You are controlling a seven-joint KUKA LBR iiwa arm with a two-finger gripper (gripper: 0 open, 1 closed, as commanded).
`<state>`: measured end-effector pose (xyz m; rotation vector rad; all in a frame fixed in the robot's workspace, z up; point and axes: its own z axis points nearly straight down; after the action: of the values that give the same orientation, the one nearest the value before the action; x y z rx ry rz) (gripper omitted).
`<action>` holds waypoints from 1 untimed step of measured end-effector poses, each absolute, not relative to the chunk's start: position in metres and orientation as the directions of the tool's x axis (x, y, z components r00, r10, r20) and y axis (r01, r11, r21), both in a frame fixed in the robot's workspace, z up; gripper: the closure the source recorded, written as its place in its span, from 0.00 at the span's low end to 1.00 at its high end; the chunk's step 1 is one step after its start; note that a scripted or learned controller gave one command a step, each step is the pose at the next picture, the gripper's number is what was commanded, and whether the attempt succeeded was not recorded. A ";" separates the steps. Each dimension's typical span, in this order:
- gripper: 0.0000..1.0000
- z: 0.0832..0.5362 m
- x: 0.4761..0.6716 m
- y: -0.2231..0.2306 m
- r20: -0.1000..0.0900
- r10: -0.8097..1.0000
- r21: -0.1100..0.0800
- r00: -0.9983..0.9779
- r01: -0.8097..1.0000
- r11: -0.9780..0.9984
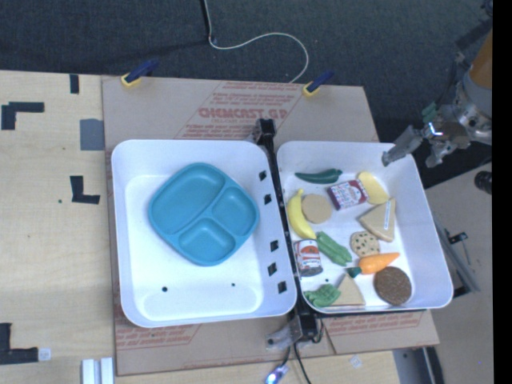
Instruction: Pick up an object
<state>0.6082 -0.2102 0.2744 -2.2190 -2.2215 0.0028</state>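
Objects fill the right bin (424, 214): banana (299, 216), green chili (318, 175), red packet (346, 194), yellow lemon-like piece (373, 186), cookie (364, 242), carrot (376, 263), small can (309, 257), round brown patty (393, 285), plus wedges and green bits. Left bin (128, 214) holds a blue divided plate (204, 213). Claw (410, 152) sits over the right bin's upper right corner, above the rim, fingers spread apart, nothing between them. Both bins rest on cardboard (232, 110) on the desk (48, 238).
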 end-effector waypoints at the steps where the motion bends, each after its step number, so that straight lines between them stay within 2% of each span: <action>1: 0.00 0.330 0.576 -0.147 0.001 1.000 0.003 -0.007 1.000 0.007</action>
<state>0.5764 -0.1473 0.3302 -2.2141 -2.2300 -0.0043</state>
